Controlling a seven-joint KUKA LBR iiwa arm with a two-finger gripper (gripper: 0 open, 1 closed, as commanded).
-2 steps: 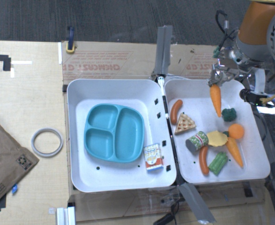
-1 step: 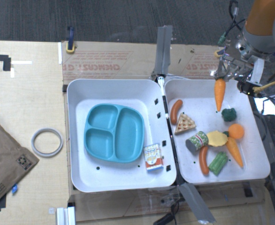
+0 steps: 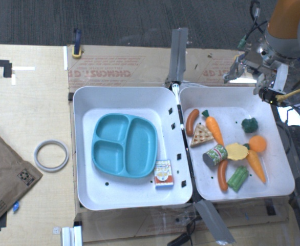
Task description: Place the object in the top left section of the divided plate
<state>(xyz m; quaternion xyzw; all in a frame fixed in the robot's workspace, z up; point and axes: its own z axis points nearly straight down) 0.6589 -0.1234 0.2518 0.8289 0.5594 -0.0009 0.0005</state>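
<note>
A light blue divided plastic plate [image 3: 124,145] lies in the left white bin [image 3: 83,152], a small orange-and-white carton [image 3: 163,173] touching its lower right rim. The gripper [image 3: 252,68] hangs well up and right of the plate, above the far edge of the right white bin [image 3: 280,186], which holds toy food; its grip state I cannot tell.

A tape ring [image 3: 51,155] lies beside a cardboard box [image 3: 4,174].

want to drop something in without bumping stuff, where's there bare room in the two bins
Left bin: all three sections of the blue divided plate, plus the floor above it. The small box borders its lower right corner. Right bin: crowded with toy food; bare only along the top.
</note>
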